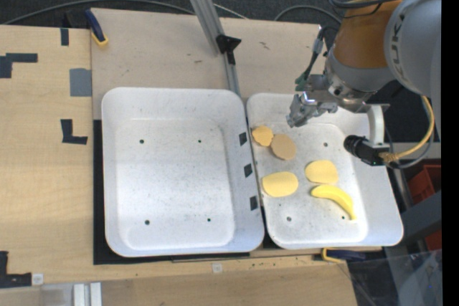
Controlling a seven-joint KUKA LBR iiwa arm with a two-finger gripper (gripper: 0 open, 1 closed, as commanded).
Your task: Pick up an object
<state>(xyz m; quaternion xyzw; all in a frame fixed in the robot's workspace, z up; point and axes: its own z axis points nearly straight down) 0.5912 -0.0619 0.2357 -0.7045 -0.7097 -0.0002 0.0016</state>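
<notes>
Hand hung over the back of the right bin, nothing visibly in it; whether it was open or closed could not be told. On the counter the left bin sat beside it. The pick looked not yet done. All pieces lay in the right bin: a curved yellow banana, two yellow ovals, then a tan disc touching a small yellow piece just below the hand.
</notes>
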